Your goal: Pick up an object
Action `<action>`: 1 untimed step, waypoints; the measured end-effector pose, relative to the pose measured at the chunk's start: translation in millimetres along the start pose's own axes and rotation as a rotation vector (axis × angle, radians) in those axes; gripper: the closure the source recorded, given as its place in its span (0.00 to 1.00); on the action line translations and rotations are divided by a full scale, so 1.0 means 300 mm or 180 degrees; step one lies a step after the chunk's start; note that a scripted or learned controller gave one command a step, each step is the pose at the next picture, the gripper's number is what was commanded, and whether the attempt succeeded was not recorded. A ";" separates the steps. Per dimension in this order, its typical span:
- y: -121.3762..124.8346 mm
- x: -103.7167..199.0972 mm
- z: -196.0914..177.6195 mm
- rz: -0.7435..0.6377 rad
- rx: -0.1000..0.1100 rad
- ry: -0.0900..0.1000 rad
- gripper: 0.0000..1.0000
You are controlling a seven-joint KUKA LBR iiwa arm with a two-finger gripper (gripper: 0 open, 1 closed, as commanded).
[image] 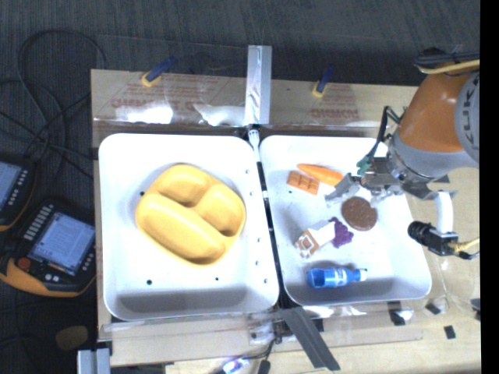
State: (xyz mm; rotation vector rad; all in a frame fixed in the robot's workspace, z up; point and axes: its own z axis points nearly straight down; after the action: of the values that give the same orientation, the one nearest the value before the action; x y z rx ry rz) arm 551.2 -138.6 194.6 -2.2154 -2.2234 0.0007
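The tool point(360, 192) hung over the right bin point(405, 283), just above the brown disc point(360, 214) at its 6 o'clock, probably lining up a grasp; its opening couldn't be told.

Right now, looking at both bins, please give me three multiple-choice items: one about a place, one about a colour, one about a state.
1. Where does the large yellow object lie?
A. left bin
B. right bin
C. bench

2. What colour is the bottle?
A. red
B. blue
C. green

3. How is the bottle posed?
A. upright
B. on its side
C. leaning on the bin wall

Answers: 1 A, it fills the middle of the left bin. 2 B, its body is blue. 3 B, it lies flat in the right bin, cap pointing right.
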 end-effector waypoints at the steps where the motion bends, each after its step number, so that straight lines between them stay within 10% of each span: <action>1: 0.012 0.132 0.352 -0.0870 -0.0033 -0.0013 0.00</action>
State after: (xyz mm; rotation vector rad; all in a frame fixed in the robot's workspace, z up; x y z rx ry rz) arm 554.6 -98.9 89.0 -1.8979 -2.5127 -0.0071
